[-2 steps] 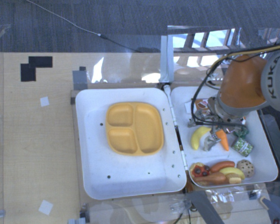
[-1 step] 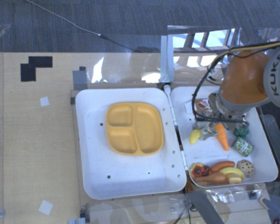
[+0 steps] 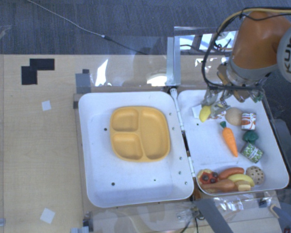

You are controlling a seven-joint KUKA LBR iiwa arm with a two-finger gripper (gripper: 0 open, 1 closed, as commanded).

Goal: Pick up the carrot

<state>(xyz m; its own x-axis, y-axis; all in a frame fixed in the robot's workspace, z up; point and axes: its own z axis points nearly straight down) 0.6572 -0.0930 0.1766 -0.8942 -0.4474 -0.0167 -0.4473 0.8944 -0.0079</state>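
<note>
— Any writing you can read?

— White letters on the grey arm (image 3: 289, 57) at the right edge, cut off; they look like "KU". The small white can with a red-orange label (image 3: 248, 120) has print too tiny to make out.

— What sits in the bins?

— The left white bin (image 3: 94, 155) holds a yellow plastic tray with three compartments (image 3: 139, 133). The right white bin (image 3: 277, 167) holds the orange toy carrot with a green top (image 3: 229, 138), lying near the middle, pointing toward the front. Just beside its top are a pale tan rounded piece (image 3: 233, 116) and the can. Below the can lie a dark green lump (image 3: 250, 136) and a green packet (image 3: 253, 152). At the front edge there is a plate of mixed toy food (image 3: 226, 178) and a speckled beige ball (image 3: 255, 173).

— And the gripper?

— The two-finger gripper (image 3: 217, 104) hangs over the back of the right bin, next to a yellow lemon-shaped toy (image 3: 204, 114), apart from the carrot. Cables and glare blur it; I cannot tell whether it is spread or closed.
</note>
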